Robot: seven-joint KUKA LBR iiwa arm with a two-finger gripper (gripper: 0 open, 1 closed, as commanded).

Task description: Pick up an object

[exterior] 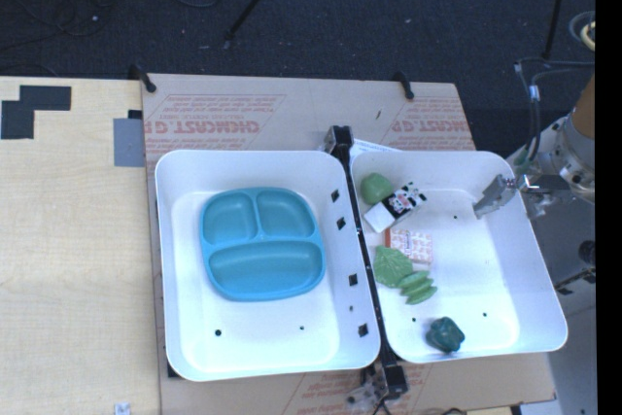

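The right bin [505, 296] holds several small objects. A light green lump [377, 188] lies near its back left corner, touching a black-and-white toy [404, 201]. In front of them a white card with a red pattern [416, 248] lies flat. Beside the card are a green leafy piece [393, 265] and a green pod [419, 288]. A dark green lump [446, 334] rests near the front wall. My gripper [503, 192] hangs over the bin's back right part, well right of the objects, with nothing seen in it.
The left bin [185, 306] holds a blue divided plate [262, 242]. A black divider [355, 258] runs between the bins. Both bins rest on a cardboard sheet [243, 117] on the bench. Cables lie on the dark floor behind.
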